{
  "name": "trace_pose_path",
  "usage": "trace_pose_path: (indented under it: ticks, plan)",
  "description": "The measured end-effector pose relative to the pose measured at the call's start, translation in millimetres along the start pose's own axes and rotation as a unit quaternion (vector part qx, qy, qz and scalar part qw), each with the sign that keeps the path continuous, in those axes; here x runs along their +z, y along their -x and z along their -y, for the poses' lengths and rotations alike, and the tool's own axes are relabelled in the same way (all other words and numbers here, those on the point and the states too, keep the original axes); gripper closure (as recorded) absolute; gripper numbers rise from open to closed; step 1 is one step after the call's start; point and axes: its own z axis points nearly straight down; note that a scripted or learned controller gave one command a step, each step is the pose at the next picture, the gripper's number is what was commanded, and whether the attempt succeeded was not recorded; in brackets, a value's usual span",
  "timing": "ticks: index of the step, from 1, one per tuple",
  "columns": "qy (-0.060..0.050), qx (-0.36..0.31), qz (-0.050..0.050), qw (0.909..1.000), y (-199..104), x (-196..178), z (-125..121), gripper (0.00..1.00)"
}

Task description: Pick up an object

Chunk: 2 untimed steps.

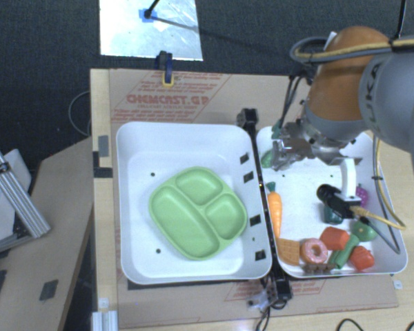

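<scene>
Hovering over the right bin (300,198), the gripper (284,154) sits in that bin's 11 o'clock corner, with the grey arm and its orange band reaching in from 2 o'clock. How wide the jaws stand cannot be told from this slant, and nothing can be seen held between them. A small green piece (265,159) lies just beside the gripper at its 9 o'clock, against the bin's wall; it may be touching the metal, though the view is too coarse to be sure, and its shape and long axis are not clear. The carrot (274,214) lies along the bin's 9 o'clock side, apart from the gripper and at its 6 o'clock. The carrot's long axis runs from 12 to 6, leafy green end at 12 and narrow tip pointing to 6. Near that tip, at the bin's 6 o'clock edge, a tan waffle-like piece (286,248) touches a pink-frosted donut (313,252). Red pieces (334,238) and green pieces (341,256) crowd toward 5 o'clock, and a purple piece (362,196) rests near 3 o'clock. The left bin (145,150) holds a green divided plate (196,212), lying flat near its middle.
</scene>
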Motion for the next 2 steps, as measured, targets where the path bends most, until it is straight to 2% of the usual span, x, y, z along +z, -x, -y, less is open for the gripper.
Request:
trace_pose_path:
  ticks: [1,2]
  plan:
    - [-0.001,0.0,0.0,1.0,-9,13,-8,1.0]
    - [-0.001,0.003,0.0,1.0,3,18,-1,1.0]
